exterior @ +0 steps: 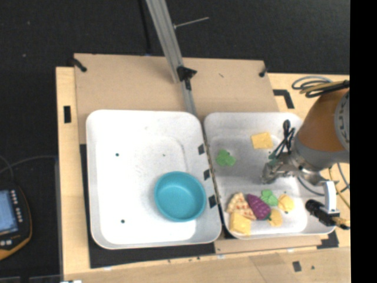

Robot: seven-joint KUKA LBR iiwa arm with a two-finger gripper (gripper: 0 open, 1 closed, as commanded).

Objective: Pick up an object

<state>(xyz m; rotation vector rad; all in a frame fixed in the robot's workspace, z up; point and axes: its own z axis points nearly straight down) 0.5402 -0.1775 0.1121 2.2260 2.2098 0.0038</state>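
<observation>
In the right bin (235, 128) lie several small toy foods: a yellow block (262, 140) toward the back, a green piece (225, 158) near the left wall, and at the front a cluster with a purple grape bunch (258, 205), a green piece (269, 196), a yellow piece (286, 203), a yellow wedge (240, 223) and a patterned slice (237, 203). My gripper (272, 173) is down in this bin, just behind the front cluster and right of centre. The wrist hides its fingertips.
The left bin (118, 134) holds a blue bowl (179, 196) at its front right. A slanted metal pole (168, 37) runs from the top to the divide between the bins. Cables (312, 85) lie at the right.
</observation>
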